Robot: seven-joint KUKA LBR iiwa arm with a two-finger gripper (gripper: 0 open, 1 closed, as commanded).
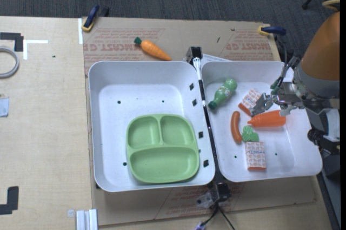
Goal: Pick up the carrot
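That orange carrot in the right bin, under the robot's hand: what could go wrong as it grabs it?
The hand sits at one end of the orange toy carrot with green top, so it may tip out. The small red and white box lies close and may get nudged. A second carrot lies outside the bins.

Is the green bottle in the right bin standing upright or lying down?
Lying down. The green bottle rests on its side on the floor of the right bin, slanted, with its round end to the upper right and its dark cap to the lower left.
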